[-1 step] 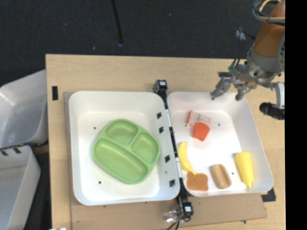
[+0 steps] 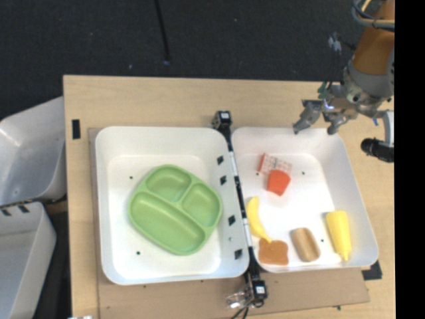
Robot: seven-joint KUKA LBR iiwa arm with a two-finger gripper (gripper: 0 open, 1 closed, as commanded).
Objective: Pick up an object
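The tabletop (image 2: 80, 98) carries two white bins. The left bin (image 2: 113, 145) holds a green divided plate (image 2: 174, 209). The right bin (image 2: 345, 171) holds corn (image 2: 339, 234), a banana (image 2: 255, 218), a bread roll (image 2: 305, 244) and an orange block (image 2: 278, 182). The claw (image 2: 317, 124) hangs spread open and unladen above that bin's far rim.

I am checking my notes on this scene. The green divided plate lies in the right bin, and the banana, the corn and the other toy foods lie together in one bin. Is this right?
Not quite. The camera view shows the green divided plate in the left bin, not the right one. The rest holds: the banana, the corn and the other toy foods lie together in the right bin.
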